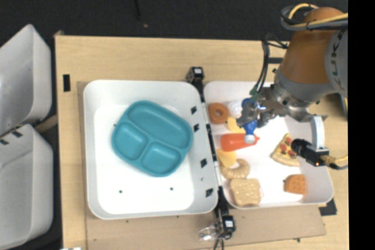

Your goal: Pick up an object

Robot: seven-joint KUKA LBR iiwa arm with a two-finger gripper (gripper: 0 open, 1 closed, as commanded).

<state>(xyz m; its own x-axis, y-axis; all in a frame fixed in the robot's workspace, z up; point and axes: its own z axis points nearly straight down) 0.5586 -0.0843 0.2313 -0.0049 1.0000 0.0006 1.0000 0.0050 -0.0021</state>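
Right now the arm [310, 61] reaches in over the right bin [319, 193], grey body with its orange band up top, and the end effector [253, 120] hangs low over the upper left part of that bin. Whether it is apart or together, I cannot tell; blue and dark parts crowd the tip and hide the gap.

Just under it lies the orange bottle [233, 141], on its side, bright orange-red, with a pale blue cap [251, 139] at its right end, right below the tip. Cap and tip look very close, but nothing is seen clamped.

Around it, the bin is busy. A brown doughnut [218, 113] with a clear hole sits up by the left wall. A small yellow piece [233, 125] lies between doughnut and bottle. Below the bottle, a tan curled croissant [236, 169], and under that a slice of pale toast [245, 191] near the bottom rim. Over to the right, a pizza slice [283, 149], yellow with red spots, and lower down a small orange-brown piece [295, 184] near the corner.

Over in the left bin [96, 184], a teal divided plate [153, 137] lies flat, tilted in its turn, three compartments showing. Both bins sit side by side on the pale wooden tabletop [146, 58], touching along the middle.
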